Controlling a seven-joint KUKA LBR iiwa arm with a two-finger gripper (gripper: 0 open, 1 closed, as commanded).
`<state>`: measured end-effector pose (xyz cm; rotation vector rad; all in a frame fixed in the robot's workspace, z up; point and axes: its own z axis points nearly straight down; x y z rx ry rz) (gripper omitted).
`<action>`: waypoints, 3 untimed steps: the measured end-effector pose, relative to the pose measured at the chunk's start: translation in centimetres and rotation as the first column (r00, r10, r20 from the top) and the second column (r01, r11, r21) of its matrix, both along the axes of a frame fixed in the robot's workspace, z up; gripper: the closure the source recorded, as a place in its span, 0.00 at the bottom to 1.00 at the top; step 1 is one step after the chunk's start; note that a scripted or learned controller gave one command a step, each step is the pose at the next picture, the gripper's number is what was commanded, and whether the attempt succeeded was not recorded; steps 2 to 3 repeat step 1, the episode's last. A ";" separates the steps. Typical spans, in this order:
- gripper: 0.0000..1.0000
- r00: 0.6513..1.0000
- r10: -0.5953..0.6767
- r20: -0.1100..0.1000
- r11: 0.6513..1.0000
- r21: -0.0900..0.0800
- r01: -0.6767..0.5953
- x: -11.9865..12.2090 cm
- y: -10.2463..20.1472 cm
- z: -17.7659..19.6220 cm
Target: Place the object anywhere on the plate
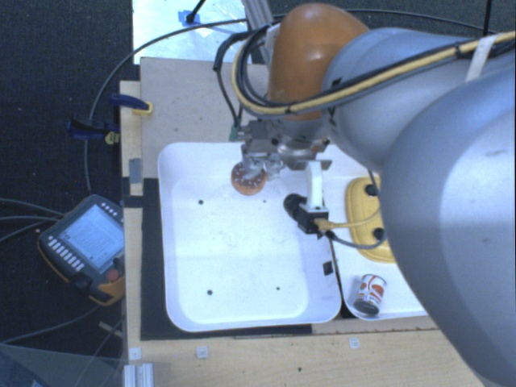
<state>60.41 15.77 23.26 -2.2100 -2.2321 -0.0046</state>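
1. Donut-like brown object (pixel 248 179), round and speckled, sits in the left bin (pixel 234 297), up near that bin's far wall and toward its right half.
2. Right over it hangs the gripper (pixel 260 166), its metal end touching or almost touching the object's top edge; from where I stand I cannot tell which.
3. Whether the jaws are wide, narrow or closed on anything I cannot tell, because the wrist block hides them.
4. Above the gripper rises the arm (pixel 419 111), grey and bulky, with its orange band (pixel 310 47) directly behind the wrist, and black and yellow cables looping round it.
5. A white bracket and a black connector (pixel 302 212) dangle from the wrist, hanging over the left bin's right side, just right of the brown object.
6. Past the left bin's right wall, in the neighbouring bin, lies the yellow plate (pixel 367 224), partly covered by the arm and well apart from the brown object.
7. Nearer me in that same bin, below the plate, lies a small red and white can (pixel 371 293) on its side.
8. Off the bench, well left of the left bin, a teach pendant (pixel 85 244) with a lit screen rests on the dark floor.
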 end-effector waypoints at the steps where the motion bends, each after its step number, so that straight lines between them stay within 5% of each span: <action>1: 0.00 1.000 -0.004 0.000 1.000 -0.002 0.004 0.0 -0.3 0.1; 3: 0.00 1.000 -0.004 0.000 1.000 -0.002 0.004 0.0 -0.3 0.1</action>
